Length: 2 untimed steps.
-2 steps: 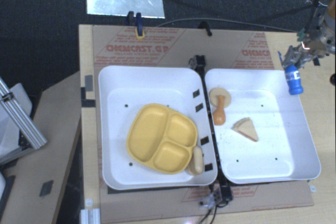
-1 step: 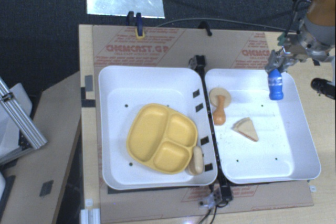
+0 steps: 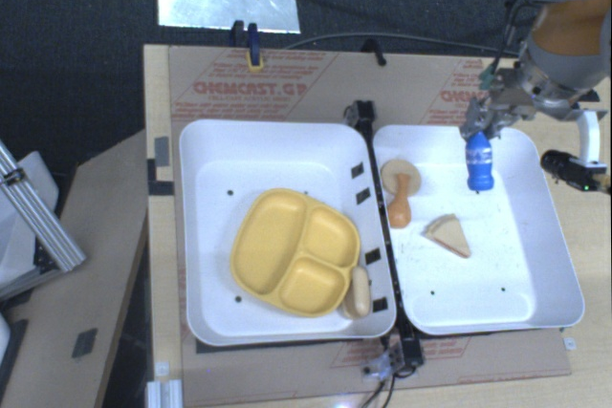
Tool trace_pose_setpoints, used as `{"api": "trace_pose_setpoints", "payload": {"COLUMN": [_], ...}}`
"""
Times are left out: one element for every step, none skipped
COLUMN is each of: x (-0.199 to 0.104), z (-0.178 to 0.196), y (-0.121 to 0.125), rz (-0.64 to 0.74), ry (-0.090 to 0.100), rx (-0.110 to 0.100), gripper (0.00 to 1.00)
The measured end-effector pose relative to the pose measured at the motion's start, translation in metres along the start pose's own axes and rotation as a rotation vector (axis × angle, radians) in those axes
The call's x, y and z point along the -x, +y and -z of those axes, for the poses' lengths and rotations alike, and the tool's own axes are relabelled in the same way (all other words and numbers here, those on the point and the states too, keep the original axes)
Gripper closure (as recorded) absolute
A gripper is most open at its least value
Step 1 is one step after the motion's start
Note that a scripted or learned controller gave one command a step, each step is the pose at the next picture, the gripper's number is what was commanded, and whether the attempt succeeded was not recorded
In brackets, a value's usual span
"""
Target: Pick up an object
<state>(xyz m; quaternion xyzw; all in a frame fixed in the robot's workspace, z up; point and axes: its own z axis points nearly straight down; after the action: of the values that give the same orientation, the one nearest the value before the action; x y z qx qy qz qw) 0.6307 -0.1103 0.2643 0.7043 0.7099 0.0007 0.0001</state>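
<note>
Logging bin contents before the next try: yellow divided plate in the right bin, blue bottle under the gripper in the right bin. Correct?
Not quite. The camera view shows the yellow divided plate in the left bin, not the right. The blue bottle is under the gripper in the right bin.

Tan bench (image 3: 124, 205), brown printed board (image 3: 277, 81), two white bins (image 3: 287, 137) side by side

A robot arm (image 3: 574, 5) is showing at the upper right, its rounded casing glowing orange above a smooth grey wrist section. Thin dark cables are looping around the orange part. Below the wrist, a small metallic grey gripper (image 3: 481, 124) with dark fittings is tapering downward. Its finer details are blurring.
</note>
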Motion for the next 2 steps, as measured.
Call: {"api": "trace_pose_setpoints", "payload": {"x": [-0.046,-0.095], "z": [0.004,-0.012], "y": [-0.016,-0.029], "rz": [0.000,0.001], "ry": [0.000,0.001], "rx": [0.000,-0.002], "gripper": [1.00,1.00]}}
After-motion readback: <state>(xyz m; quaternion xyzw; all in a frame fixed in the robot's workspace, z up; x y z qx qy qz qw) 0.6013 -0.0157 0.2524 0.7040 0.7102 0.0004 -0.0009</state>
